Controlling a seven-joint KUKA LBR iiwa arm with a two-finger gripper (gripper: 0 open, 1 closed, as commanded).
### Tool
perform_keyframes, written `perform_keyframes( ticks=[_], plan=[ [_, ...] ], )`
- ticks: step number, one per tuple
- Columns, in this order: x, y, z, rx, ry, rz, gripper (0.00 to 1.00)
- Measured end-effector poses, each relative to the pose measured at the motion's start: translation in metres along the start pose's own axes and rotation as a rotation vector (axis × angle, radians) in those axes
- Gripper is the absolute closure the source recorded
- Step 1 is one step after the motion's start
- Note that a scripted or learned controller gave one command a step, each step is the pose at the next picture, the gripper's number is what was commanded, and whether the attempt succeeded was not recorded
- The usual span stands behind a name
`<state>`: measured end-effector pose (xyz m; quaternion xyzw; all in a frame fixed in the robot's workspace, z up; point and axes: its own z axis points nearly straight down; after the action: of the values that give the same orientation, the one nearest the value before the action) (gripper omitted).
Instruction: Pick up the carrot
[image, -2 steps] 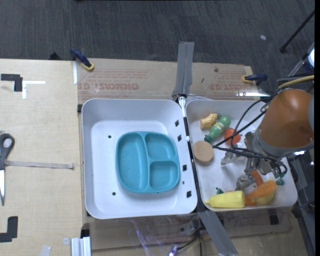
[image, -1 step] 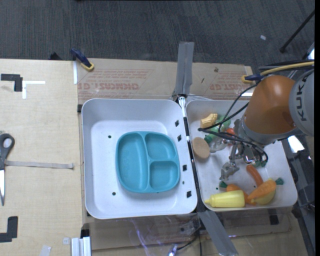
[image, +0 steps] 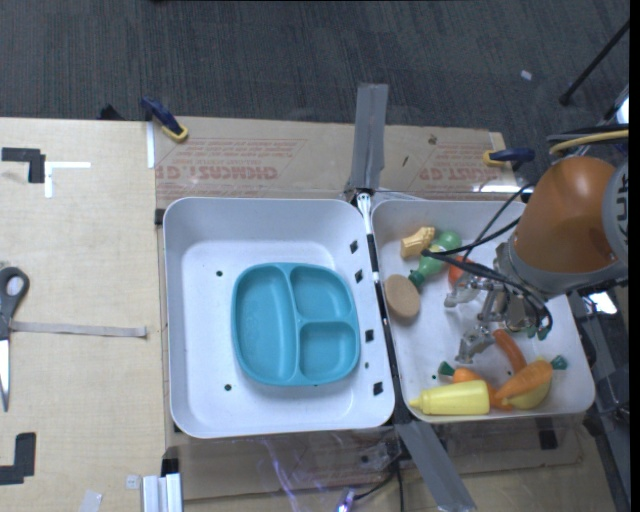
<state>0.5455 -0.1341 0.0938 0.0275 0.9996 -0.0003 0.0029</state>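
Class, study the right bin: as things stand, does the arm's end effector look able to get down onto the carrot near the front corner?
Probably yes. The end effector hangs just beside the carrot, whose top looks uncovered. The yellow toy and other orange pieces crowd it, so a clean grip is uncertain.

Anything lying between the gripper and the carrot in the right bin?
In the camera view, an orange-red sausage-like piece lies between the gripper and the carrot, close to both, in the right bin.

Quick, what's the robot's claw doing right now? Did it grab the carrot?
Gripper: down in the right bin, close to the carrot; whether it is open, shut or holding anything cannot be told.
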Motion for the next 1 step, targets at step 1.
perform_keyframes(
  ticks=[1],
  plan=[
    [0.0542, 0.0255, -0.0092, 0.007, -0.045, -0.118, 0.0]
  ],
)
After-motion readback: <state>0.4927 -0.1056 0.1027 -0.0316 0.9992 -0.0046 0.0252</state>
